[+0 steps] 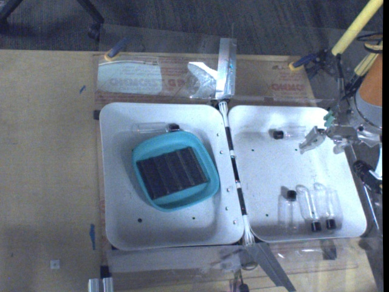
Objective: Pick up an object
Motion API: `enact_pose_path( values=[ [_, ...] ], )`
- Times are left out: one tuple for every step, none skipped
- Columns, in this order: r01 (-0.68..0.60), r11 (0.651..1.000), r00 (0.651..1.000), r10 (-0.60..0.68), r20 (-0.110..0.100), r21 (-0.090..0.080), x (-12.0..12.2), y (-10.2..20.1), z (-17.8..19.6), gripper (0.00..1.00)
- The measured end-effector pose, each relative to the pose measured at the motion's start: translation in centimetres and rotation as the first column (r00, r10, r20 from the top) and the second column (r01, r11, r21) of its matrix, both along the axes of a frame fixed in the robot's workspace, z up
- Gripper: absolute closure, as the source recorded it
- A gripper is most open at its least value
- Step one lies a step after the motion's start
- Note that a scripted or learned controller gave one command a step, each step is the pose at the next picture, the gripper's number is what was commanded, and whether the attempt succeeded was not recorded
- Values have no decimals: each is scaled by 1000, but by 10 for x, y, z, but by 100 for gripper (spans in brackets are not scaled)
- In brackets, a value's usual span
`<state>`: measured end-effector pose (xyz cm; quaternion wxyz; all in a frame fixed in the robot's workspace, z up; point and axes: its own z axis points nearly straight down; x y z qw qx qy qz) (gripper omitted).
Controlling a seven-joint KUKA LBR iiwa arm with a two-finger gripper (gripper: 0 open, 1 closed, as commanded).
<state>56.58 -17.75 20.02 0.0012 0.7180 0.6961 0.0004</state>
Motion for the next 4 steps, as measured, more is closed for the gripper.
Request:
enact_pose_path(
  values=[
    [5,1000,1000,-5,4,1,-85,25,-112,0],
    [7,1000,1000,-7,8,-1,-84,24,-103,100],
    [125,992,992,-125,-4,1,-86,139,-1,100],
    [96,995,995,-96,-4,0,-73,133,58,100]
  ],
)
